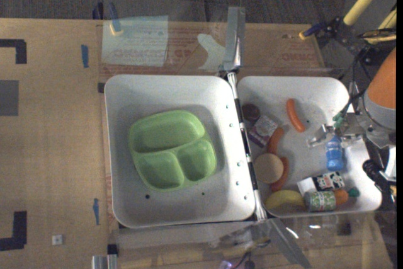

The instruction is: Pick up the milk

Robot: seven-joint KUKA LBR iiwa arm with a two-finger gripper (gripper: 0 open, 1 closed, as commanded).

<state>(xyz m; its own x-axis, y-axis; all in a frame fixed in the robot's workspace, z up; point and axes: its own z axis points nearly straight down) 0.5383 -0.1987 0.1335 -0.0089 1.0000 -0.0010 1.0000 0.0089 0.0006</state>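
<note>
— Over the right bin, where's the gripper?
— Near its right wall, above a blue bottle; whether the fingers are apart or together, I cannot tell.
— And the milk?
— Lying on its side nearer the camera, just past the bottle, beside a green can, apart from the gripper.

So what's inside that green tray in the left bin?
Nothing shows in the green tray's three compartments; all look bare. What lies beneath it on the left bin floor is covered.
</note>
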